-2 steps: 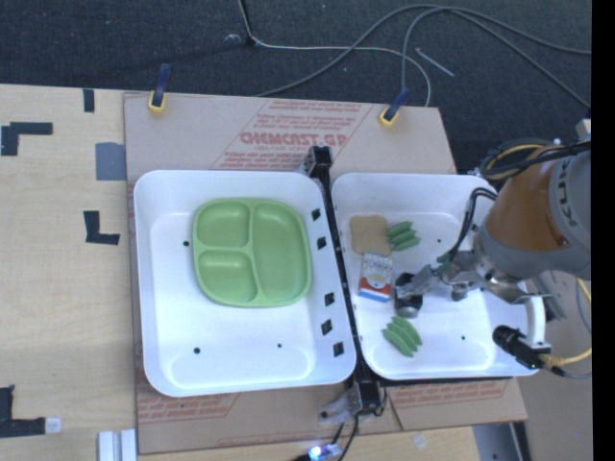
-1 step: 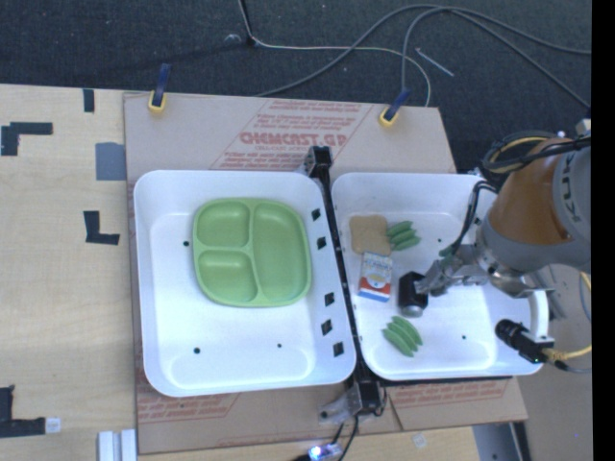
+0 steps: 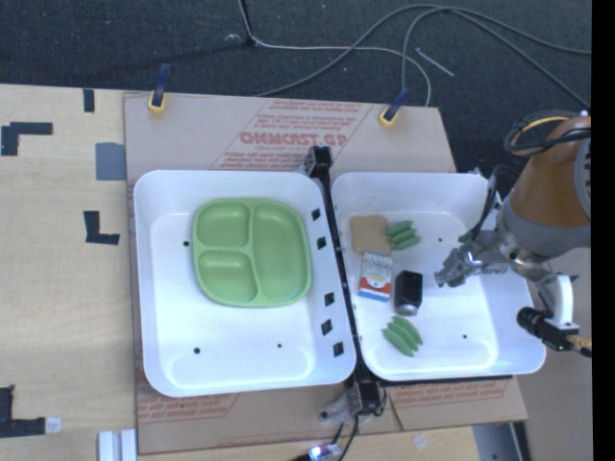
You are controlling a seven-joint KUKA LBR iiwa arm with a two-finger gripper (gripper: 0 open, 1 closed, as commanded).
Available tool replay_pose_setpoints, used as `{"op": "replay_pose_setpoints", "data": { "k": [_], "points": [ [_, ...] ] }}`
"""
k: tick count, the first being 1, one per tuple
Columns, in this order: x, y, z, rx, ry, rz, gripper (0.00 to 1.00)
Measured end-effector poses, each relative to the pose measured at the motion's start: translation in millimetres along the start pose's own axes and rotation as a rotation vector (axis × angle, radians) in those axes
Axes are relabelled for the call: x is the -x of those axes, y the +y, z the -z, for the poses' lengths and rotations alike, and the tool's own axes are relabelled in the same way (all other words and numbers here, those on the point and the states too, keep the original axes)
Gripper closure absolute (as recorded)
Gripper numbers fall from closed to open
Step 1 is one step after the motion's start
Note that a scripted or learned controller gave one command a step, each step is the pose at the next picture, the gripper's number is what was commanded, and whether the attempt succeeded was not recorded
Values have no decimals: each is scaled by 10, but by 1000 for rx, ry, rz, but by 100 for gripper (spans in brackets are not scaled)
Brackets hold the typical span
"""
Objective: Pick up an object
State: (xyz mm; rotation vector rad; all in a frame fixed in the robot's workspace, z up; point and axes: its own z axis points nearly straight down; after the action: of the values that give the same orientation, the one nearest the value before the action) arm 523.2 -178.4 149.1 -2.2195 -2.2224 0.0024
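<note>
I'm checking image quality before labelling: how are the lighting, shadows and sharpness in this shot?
Camera view: lighting is even and bright, so both white bins look slightly washed out; shadows are faint, just a soft one beside the black item; the whole picture is a little soft and grainy, so the print on the small carton is unreadable, and the tool is blurry.

A robotics lab bench

We see two white bins (image 3: 154,257) on cardboard (image 3: 288,133) held by clamps (image 3: 159,94), loose cables (image 3: 404,36) across dark carpet (image 3: 96,27), tape marks (image 3: 24,137), and the arm (image 3: 548,190).
</note>
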Motion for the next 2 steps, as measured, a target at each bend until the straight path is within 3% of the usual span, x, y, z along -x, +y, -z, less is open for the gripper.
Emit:
{"op": "replay_pose_setpoints", "data": {
  "k": [1,2],
  "points": [
    [38,30,597,2,-1,0,100],
    [42,44,933,0,0,1,100]
  ]
}}
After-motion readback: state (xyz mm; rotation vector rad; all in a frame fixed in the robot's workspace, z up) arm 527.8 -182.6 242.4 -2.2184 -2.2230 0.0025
